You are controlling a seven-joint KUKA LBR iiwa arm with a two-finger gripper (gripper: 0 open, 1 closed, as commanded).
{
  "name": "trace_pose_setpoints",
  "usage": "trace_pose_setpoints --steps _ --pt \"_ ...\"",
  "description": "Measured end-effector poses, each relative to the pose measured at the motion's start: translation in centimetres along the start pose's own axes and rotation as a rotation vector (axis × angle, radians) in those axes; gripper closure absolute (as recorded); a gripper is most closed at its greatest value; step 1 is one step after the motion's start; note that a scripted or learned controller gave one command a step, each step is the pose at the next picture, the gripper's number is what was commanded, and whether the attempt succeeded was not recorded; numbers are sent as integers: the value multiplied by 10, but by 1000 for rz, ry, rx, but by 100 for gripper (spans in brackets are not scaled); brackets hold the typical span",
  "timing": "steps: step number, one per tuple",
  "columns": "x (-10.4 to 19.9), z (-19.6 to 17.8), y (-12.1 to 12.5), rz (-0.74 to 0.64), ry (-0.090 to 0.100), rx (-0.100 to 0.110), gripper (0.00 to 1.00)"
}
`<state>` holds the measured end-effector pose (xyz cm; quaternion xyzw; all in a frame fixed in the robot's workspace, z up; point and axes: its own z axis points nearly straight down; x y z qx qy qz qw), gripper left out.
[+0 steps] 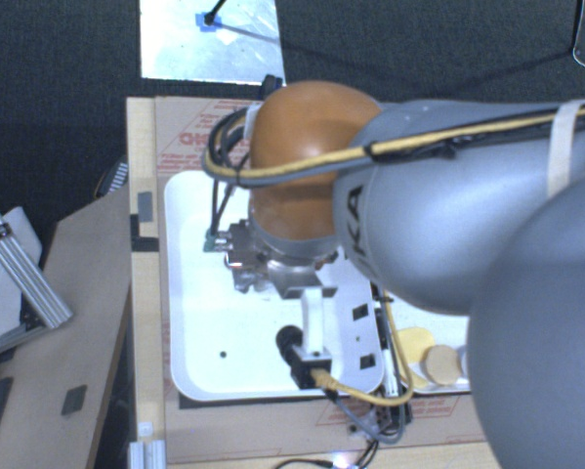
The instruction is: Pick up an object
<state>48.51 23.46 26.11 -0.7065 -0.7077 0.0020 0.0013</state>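
My gripper (pixel 243 267) hangs low over the left white bin (pixel 189 291), under the orange band of the wrist. The big grey arm comes in from the right and hides most of both bins. A yellow object (pixel 414 345) and a tan round-ended object (pixel 440 363) lie side by side in the strip of the right bin that shows under the arm. No object is seen at the gripper.
A tiny dark speck (pixel 223 354) sits on the left bin's floor near its front. Both bins rest on a cardboard sheet (pixel 175 135). An aluminium rail (pixel 23 272) lies off to the left and a shiny sheet (pixel 209 27) lies behind.
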Motion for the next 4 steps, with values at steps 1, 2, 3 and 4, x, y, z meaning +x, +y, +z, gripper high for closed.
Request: trace_pose_setpoints --steps 1,2,3,4 --pt "-1 -175 75 -2 8 -24 100" --pt "-3 -234 166 2 3 -16 100" --pt "0 -132 101 -2 -1 7 100" --pt "-2 -169 185 1 2 -13 100"
